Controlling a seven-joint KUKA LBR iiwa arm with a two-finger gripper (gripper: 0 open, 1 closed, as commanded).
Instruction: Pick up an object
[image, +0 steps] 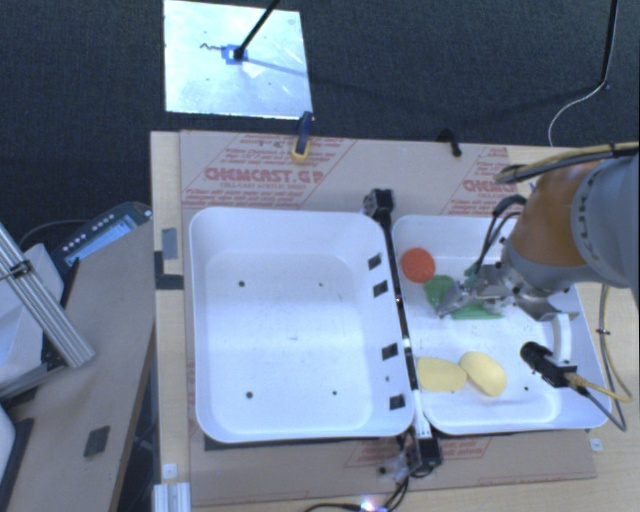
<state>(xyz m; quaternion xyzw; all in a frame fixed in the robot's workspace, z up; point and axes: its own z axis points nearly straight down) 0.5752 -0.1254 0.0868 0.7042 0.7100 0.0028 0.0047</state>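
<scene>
Over the right bin (560, 415), fingers (452, 300) touch the green object (440, 291); grip state unclear.

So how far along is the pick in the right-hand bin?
Done: the arm has reached into the right bin and the gripper is down at the green object. In hand: nothing visibly lifted. Left: grasp and raise it; the orange ball and two yellow pieces lie untouched.
</scene>
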